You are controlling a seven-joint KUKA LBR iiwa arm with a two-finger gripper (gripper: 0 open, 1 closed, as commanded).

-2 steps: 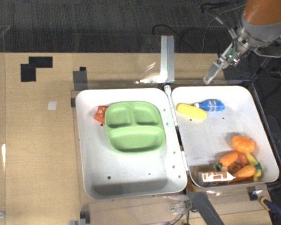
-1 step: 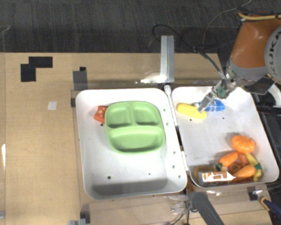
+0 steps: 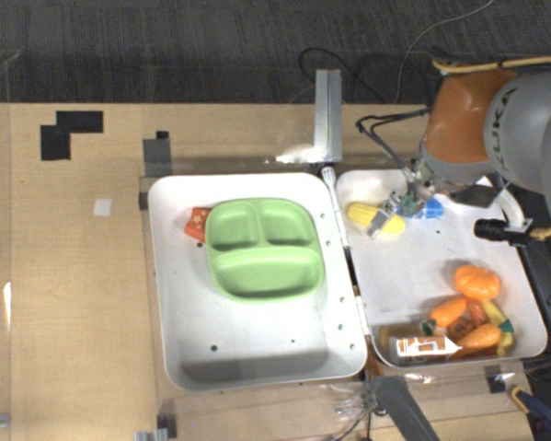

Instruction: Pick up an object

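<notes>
A: Two white bins sit side by side. Where is the gripper (image 3: 390, 213)?

B: Low in the far left corner of the right bin (image 3: 398, 273), its tip over a yellow object (image 3: 365, 214), a blue piece (image 3: 431, 209) just to the right.

A: Fingers clamped on it?

B: Cannot tell; they are too small and blurred.

A: What else?

B: Orange toys (image 3: 471, 308) and a brown box (image 3: 422, 346) crowd the near right corner. The left bin (image 3: 184, 321) holds a green tray (image 3: 263, 247), a red item (image 3: 196, 225) at its far left edge.
</notes>
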